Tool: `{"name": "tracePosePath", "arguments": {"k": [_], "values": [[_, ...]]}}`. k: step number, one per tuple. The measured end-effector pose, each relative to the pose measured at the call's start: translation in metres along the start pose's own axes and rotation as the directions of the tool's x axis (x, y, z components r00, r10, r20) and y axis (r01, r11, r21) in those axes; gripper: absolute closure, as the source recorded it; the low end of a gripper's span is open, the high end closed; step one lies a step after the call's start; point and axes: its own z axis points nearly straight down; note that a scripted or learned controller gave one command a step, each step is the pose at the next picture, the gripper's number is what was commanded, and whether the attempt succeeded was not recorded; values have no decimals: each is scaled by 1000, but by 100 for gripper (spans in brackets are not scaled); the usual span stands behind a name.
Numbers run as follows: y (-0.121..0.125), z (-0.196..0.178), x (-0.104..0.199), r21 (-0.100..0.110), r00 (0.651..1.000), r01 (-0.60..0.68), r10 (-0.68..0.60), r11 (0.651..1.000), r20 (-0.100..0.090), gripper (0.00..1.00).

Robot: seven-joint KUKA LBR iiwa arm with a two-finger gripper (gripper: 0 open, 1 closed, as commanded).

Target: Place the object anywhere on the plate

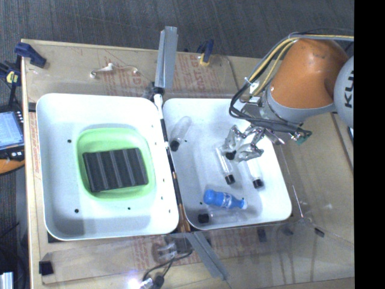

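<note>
Camera view puts the gripper [239, 147] low over the right bin [277, 203], its fingers spread apart with nothing between them. Two clear tubes with dark caps [225, 164] lie just beneath it; a blue bottle [224, 200] lies nearer the camera, another clear tube [179, 131] to its left. Well left, the green plate [114, 138] carries a dark ribbed block [114, 168].

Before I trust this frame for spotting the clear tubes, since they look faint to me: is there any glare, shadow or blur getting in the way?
In the camera view, the clear plastic tubes barely stand out against the right white bin; their black caps show better. The gripper looks soft and hard to read. Soft shadow surrounds the green plate, and a bright glare spot sits at the bottom edge.
</note>
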Motion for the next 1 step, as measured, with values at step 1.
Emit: {"name": "tracePosePath", "arguments": {"k": [1], "values": [[0, 0, 0, 0, 1000, 0, 0, 1000, 0, 0]]}}
